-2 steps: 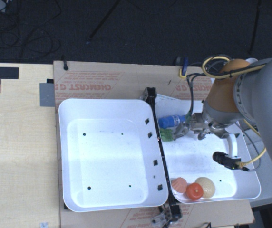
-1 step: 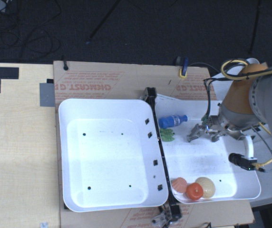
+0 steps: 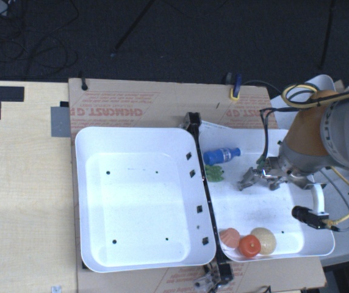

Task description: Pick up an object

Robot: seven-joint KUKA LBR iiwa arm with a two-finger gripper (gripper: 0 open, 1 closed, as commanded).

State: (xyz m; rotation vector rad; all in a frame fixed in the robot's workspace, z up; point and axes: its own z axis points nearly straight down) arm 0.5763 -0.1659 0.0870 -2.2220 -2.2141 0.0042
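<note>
Targets all in right bin [image 3: 321, 246]: green item [image 3: 214, 174] and blue bottle [image 3: 221, 156] by divider [image 3: 200, 182], three round things [image 3: 248, 242] at front wall. Gripper [image 3: 248, 181] mid-bin, fingers parted, grasping nothing. Best go for green item: nearest, just left. Descend square, avoid clipping divider, close fully before lifting.

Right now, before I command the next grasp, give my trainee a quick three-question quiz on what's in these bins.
1. True or false: the blue bottle lies in the right bin.
2. Which thing sits between the other two at that bin's near edge: A) pink object, B) red-orange ball, C) tan ball?
3. What small thing lies beside the bottle, against the divider?

Key: 1 true. 2 B. 3 a green object; the gripper hovers just right of it.
</note>
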